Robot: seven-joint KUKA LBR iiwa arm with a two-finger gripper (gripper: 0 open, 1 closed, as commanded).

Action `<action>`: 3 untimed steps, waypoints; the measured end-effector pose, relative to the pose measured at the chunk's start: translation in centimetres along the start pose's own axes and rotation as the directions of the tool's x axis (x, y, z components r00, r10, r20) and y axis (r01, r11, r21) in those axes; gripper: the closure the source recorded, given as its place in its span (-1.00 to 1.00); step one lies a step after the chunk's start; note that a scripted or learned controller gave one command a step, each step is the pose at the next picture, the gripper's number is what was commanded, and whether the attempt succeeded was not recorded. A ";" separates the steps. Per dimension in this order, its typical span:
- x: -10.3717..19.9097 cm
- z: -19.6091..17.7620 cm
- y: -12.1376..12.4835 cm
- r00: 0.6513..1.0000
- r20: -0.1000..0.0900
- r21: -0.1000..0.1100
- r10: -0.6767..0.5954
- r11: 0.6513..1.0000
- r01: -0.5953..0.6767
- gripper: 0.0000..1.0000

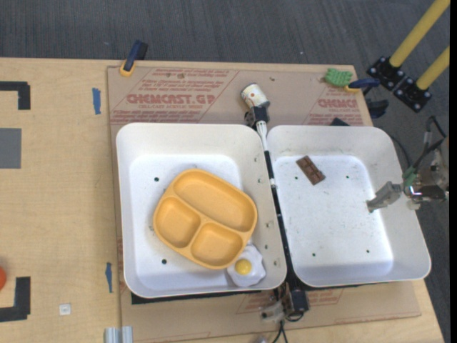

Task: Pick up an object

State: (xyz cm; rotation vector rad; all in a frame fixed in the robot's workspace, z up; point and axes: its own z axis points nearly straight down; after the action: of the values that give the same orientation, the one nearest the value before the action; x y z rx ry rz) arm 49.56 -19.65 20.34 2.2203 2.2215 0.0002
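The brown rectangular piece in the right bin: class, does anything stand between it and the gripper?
Nothing visible does. The brown piece lies alone on the right bin's floor near its upper left. The gripper is at that bin's right side, with bare white floor between them.

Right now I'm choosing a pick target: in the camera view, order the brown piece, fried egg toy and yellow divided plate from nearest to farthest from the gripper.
From the gripper, at the right bin's right edge:
1. Brown piece, right bin, upper left.
2. Fried egg toy, left bin, lower right corner.
3. Yellow divided plate, left bin, middle.
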 end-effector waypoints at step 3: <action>9.2 10.1 9.1 1.000 0.001 -0.002 -0.027 1.000 0.027 -1.00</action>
State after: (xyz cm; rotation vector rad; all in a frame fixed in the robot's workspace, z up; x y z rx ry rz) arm 58.65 -10.45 10.22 2.1884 2.2504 0.0019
